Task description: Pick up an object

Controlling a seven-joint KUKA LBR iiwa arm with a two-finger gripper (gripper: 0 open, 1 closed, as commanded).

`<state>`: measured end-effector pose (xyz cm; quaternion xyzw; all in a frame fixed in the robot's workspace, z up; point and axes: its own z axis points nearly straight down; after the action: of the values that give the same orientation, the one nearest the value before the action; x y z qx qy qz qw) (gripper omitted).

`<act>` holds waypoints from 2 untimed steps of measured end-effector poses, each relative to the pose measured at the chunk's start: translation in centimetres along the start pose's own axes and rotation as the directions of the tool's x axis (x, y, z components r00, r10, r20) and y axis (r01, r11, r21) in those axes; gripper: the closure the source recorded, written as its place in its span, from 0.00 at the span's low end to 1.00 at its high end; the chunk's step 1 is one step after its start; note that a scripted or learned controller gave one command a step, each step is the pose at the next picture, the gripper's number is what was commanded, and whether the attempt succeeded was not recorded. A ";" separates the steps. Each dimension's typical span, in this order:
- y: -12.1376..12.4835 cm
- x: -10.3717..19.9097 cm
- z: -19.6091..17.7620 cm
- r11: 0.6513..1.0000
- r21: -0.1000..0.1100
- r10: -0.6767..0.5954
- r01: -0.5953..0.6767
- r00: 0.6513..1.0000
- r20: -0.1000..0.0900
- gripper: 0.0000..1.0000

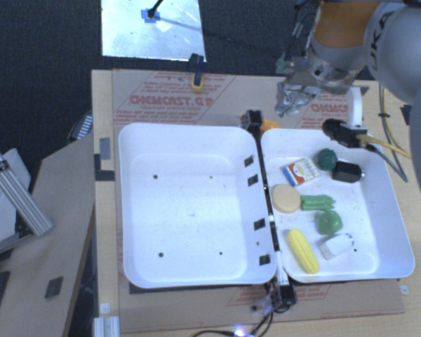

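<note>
Robot lab: bench (70, 209), twin bins (189, 135)

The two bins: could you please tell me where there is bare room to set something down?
The left bin is bare wall to wall. In the right bin, things crowd the middle, from the corn up to the green ball.

White bins (189, 135), yellow corn (303, 250), green pepper (329, 222), tan disc (286, 199), black block (346, 171), orange-banded arm (351, 12)
</note>
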<state>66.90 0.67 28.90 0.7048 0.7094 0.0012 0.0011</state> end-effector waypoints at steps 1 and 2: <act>0.0 3.9 0.8 1.000 0.002 -0.001 0.001 1.000 -0.001 1.00; 0.0 8.6 2.2 1.000 0.002 -0.001 0.001 1.000 -0.001 1.00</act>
<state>66.85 9.29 26.66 0.7044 0.7098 0.0009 0.0000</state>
